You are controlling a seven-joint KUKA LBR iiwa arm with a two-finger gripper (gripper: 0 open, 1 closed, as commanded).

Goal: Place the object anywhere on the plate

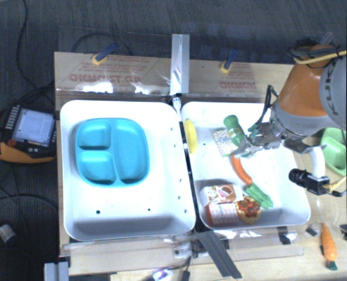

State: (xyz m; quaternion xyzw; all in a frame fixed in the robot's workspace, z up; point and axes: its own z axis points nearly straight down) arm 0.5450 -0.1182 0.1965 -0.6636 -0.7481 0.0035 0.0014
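You see the blue plate [111, 151] in the left bin [71, 215], toward the frame's left-center. In the right bin [291, 212], the gripper [252, 147] hovers above the carrot [242, 168], near a green bottle [234, 129]. Its tips blur into clutter, so you cannot tell how it stands. A can [225, 205] lies lower down.
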